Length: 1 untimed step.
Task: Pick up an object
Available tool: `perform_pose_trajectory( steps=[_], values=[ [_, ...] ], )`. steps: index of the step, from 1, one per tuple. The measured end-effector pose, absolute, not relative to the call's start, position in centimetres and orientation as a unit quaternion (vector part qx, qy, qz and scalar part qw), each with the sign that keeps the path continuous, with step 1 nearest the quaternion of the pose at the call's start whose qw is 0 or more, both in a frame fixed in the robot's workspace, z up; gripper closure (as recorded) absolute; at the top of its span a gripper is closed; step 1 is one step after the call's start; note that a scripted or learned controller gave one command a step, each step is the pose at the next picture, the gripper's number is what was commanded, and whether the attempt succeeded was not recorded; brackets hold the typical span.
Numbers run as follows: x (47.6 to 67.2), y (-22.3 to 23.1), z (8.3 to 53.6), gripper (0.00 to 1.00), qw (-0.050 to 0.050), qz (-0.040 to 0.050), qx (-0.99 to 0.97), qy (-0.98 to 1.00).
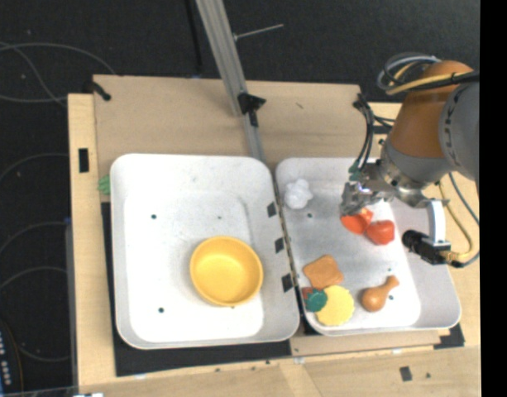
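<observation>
From above, the gripper (356, 198) hangs over the right white bin (406, 308), right above the glossy red-orange plastic toy (370, 227) mid-bin; whether it pinches anything, I cannot tell. A round yellow bowl (227, 270) sits in the left bin (145, 188).

Tool (358, 198) hung low over right bin (435, 308), just above red toy (370, 226). Same bin held white lump (298, 193), orange block (322, 270), yellow disc (336, 304), brown pear-shape (377, 294). Yellow bowl (227, 270) sat in left bin (154, 188).
</observation>
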<state>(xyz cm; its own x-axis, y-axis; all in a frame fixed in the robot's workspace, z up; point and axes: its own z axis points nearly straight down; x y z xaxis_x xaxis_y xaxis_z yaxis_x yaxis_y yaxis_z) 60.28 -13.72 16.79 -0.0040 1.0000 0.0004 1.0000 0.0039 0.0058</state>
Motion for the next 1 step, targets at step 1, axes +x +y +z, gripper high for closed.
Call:
perform_pose_trajectory(
  steps=[1],
  values=[
    [61.29, -14.05, 22.81, 1.0, 0.003, 0.0026, 0.706, 0.709]
  ],
)
